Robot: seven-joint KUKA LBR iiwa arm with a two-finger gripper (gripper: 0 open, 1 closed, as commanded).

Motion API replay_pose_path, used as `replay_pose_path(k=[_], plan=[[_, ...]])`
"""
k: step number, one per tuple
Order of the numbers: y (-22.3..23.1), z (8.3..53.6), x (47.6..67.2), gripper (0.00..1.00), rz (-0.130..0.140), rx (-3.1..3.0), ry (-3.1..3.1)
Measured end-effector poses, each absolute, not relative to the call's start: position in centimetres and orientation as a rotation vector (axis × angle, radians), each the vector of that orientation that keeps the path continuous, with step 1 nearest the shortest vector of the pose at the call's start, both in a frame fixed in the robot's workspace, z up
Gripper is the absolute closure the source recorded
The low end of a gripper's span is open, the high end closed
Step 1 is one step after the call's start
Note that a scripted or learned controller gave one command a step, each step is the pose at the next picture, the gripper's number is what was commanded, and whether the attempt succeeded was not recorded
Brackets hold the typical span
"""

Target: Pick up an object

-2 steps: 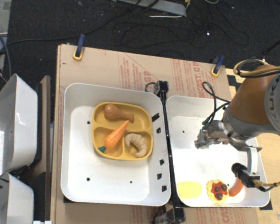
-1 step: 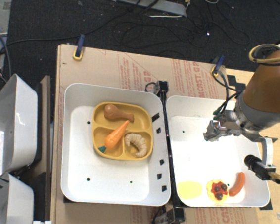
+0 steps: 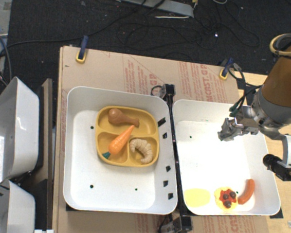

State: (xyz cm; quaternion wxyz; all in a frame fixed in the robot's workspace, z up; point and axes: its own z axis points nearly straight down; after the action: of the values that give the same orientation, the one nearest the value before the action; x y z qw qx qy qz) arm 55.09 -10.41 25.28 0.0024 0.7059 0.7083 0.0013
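My gripper (image 3: pixel 229 131) hangs over the upper middle of the right bin (image 3: pixel 214 113), with bare white floor beneath it. Along that bin's near edge lie a flat yellow disc (image 3: pixel 196 197), a small yellow piece with red and dark toppings (image 3: pixel 227 197) and an orange sausage (image 3: pixel 246 192), all well below the gripper and apart from it. The left bin (image 3: pixel 80 148) holds a yellow divided plate (image 3: pixel 99 143) carrying a brown drumstick (image 3: pixel 123 118), an orange carrot (image 3: pixel 121 140) and a pale curled shrimp (image 3: pixel 143 149).
The grey arm with its orange band (image 3: pixel 289 77) comes in over the right bin's far right corner. A black clamp part (image 3: pixel 280 166) sticks out over that bin's right rim. White containers (image 3: pixel 6 140) stand left of the bench. Cables lie on the dark floor behind.
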Motion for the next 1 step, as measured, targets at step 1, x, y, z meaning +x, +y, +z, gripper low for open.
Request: replay_pose_path(k=[1], plan=[[-5.10,25.92,54.53,1.00,0.002,2.213,2.231]])
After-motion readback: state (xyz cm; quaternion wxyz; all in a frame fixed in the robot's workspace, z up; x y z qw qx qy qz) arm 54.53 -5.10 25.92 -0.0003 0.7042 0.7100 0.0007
